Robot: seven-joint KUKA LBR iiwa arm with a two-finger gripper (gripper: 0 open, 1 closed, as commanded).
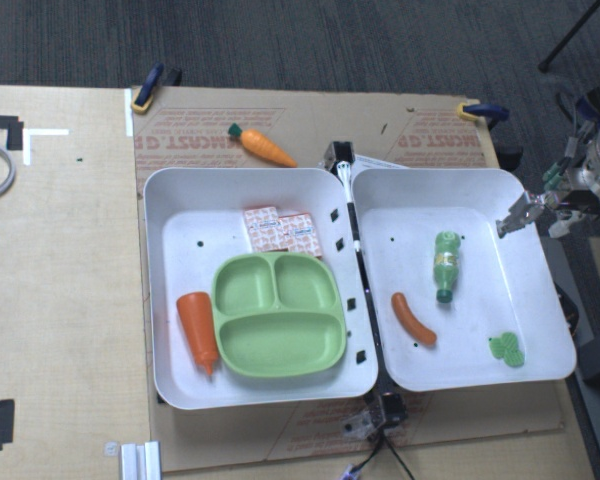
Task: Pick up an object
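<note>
Two shallow white bins sit side by side on a sheet of cardboard (320, 133) laid over a pale wooden worktop (60, 298).

Nearest the camera, the left bin (165, 193) holds a green divided plate (278, 315) with three compartments. Just to the plate's left lies an orange bottle (197, 331), its tip pointing toward the camera. Beyond the plate, against its far rim, is a small flat packet (277, 230) printed in red and white; its writing is too small to read.

In the right bin (535, 368), a small green toy (506, 348) sits near the front right corner. A sausage (414, 320) lies at a slant near the bin's left side. Farther back, a green bottle (446, 264) lies on its side, cap toward the camera, well apart from the sausage.

The pincer (510, 220) hangs over the right bin's far right edge, reaching in from the right; whether it is wide or narrow cannot be told.

Beyond the bins, a toy carrot (263, 145) rests on the cardboard. Red printing there appears upside down and reads partly as "ST GR". Blue and yellow clamps (147, 88) grip the cardboard's far corners.
</note>
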